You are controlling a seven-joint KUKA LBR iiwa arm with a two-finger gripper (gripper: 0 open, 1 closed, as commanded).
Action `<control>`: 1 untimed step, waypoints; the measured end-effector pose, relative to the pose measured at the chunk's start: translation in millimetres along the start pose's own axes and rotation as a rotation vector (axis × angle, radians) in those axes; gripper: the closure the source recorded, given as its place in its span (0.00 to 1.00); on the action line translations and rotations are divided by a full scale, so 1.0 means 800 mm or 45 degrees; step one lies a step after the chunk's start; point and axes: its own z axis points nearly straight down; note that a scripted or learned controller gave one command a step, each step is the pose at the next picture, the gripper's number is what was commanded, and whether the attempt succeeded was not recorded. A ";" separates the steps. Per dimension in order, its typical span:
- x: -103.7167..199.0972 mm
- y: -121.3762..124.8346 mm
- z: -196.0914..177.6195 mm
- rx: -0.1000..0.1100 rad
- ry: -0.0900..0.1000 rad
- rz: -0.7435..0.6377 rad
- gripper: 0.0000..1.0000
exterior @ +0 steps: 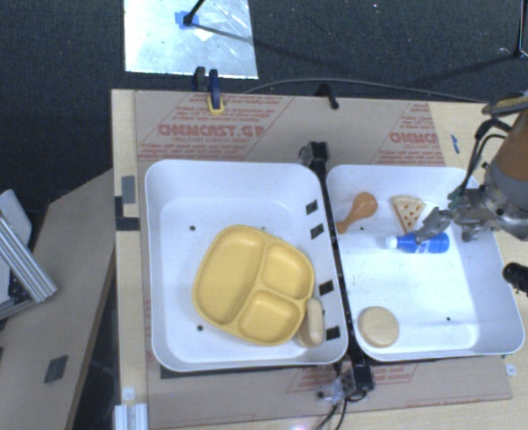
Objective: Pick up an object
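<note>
The right bin (492, 330) holds a blue bottle with a white cap (420, 243), lying on its side. Near it are a tan drumstick (358, 210), a wedge of pizza (408, 211) and a round beige bun (378, 326). My gripper (454, 225) hangs over the right bin's far right part, just above the blue end of the bottle. Its fingers stand apart and hold nothing. The arm's orange band (523, 150) shows above it at the right edge.
The left bin (169, 240) holds a yellow divided plate (253, 283) with a small beige bread roll (313, 321) against its right corner. A black divider with clips (328, 240) runs between the bins. Cables cross the bench behind them.
</note>
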 end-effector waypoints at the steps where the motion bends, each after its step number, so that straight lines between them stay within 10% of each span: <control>1: 0.000 0.004 -0.008 -0.015 -0.003 -0.004 0.00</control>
